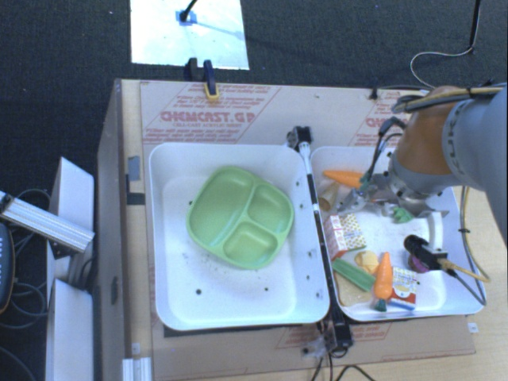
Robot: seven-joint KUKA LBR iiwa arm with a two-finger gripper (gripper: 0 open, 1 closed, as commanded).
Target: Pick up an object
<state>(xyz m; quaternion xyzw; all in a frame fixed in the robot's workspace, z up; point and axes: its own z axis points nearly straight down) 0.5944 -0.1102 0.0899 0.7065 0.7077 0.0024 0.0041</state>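
Item: orange carrot [343, 178], far end of right bin [440, 296], close to the dividing wall, just beside the gripper [359, 199], whose state cannot be told. Near end crowded: second carrot [383, 275], green stick [353, 276], packet [344, 232]. Left bin [182, 292]: green divided plate [240, 217], open floor all round.

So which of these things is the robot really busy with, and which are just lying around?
For the job:
gripper, low in the right bin
orange carrot next to it
patterned packet
second carrot

Just lying about:
green plate in the left bin
white sheet on the floor
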